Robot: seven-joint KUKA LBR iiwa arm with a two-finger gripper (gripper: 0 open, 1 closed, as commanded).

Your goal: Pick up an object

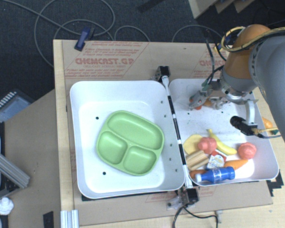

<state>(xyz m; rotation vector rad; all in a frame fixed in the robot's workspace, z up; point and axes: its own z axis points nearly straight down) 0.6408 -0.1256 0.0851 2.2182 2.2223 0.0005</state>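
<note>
Yellow banana (222,145) and blue bottle (217,175) nearer the camera than the pincer (199,102), well apart; cannot tell pincer's state.

The bench (128,63) is showing a brown board top with red lettering running along its far strip. Two shallow white bins are sitting on it side by side, meeting along their inner walls. The left bin (85,103) is covering the middle of the board, and the right bin (199,125) is lying toward the right edge. A black clamp (163,72) is sitting at the far end of the seam between them, and a second clamp (190,194) is sitting by the near edge. A small blue object (83,38) is lying at the far left corner (partly overhanging it).
</note>
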